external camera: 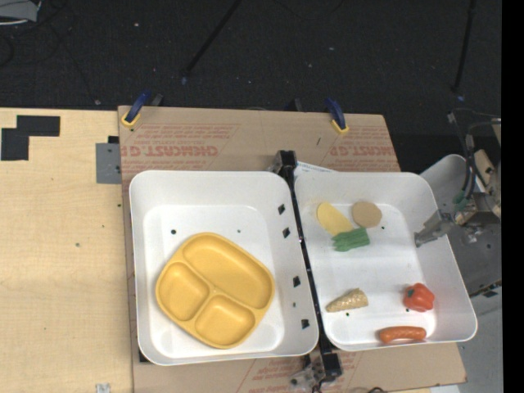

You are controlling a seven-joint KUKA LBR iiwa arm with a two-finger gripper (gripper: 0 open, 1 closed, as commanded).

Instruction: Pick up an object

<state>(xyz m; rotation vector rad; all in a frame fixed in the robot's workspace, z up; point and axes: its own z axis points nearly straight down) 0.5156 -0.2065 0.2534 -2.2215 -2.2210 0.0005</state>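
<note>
The right bin [434, 256] holds several small food toys. A yellow piece [332, 217], a tan round piece [367, 214] and a green piece [351, 240] lie close together at its far left. Along the near side lie a tan wedge [347, 301], a red pepper [418, 298] and an orange sausage [401, 334]. The gripper [438, 229] hangs at the right rim of this bin, outside the group of toys, with nothing seen held in it. Much of the arm is cut off by the view's right side.
A yellow three-compartment plate [214, 299] lies in the left bin [205, 191]. Both bins rest on a cardboard sheet [246, 142] clamped at the back. A black divider [296, 252] runs between the bins. Wooden benchtop [57, 260] stretches to the left.
</note>
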